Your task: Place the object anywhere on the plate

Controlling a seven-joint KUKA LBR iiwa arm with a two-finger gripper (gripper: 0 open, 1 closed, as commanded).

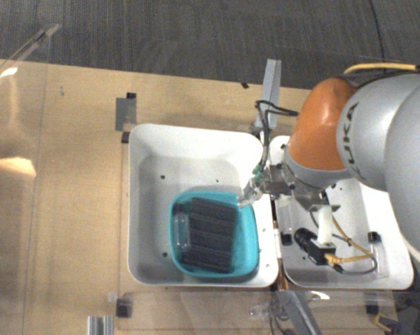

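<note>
A teal square plate point(248, 252) lies in the front half of the left white bin point(146, 195). A black ribbed object point(208, 234) rests flat on the plate, covering most of its middle. My gripper point(253, 192) hangs over the plate's far right corner, close to the bin's right wall, and is apart from the black object. Nothing shows between its tips. The grey arm with its orange band point(322, 133) reaches in from the right, above the right bin.
The right white bin point(389, 272) sits beside the left one, largely covered by the arm. A narrow divider point(275, 225) separates the bins. The far half of the left bin is bare white floor. Wooden bench surrounds both bins.
</note>
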